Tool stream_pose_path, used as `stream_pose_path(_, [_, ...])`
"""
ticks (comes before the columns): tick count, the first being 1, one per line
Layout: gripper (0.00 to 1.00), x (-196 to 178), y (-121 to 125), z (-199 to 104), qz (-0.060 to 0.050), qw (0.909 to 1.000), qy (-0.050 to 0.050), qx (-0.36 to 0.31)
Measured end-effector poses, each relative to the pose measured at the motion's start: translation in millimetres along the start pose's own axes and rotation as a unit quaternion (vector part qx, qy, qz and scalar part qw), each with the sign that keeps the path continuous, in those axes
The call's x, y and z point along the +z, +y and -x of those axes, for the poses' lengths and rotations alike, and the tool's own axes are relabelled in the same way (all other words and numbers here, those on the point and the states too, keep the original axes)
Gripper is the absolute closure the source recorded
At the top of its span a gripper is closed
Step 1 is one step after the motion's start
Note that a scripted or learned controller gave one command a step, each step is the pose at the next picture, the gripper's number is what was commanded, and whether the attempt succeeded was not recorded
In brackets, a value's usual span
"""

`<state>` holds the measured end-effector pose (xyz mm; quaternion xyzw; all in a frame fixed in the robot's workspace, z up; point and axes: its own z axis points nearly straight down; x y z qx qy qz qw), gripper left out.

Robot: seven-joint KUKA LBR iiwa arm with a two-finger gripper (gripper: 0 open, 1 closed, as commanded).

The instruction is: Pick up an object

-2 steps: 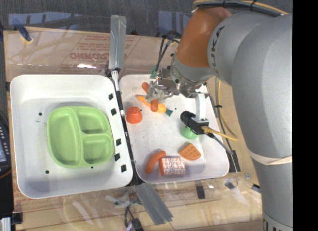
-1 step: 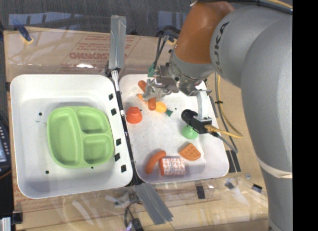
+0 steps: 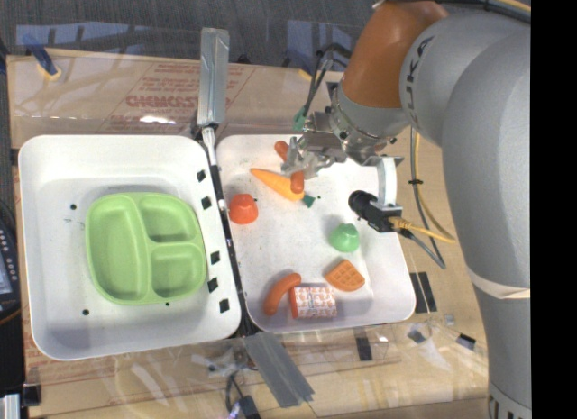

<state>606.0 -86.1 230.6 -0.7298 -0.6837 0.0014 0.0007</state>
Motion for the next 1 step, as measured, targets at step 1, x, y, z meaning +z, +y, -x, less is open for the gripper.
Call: stream_pose_path(1, [1.00,45.0,-90.8,12.1,-0.001,0.9897,0.001,-0.143])
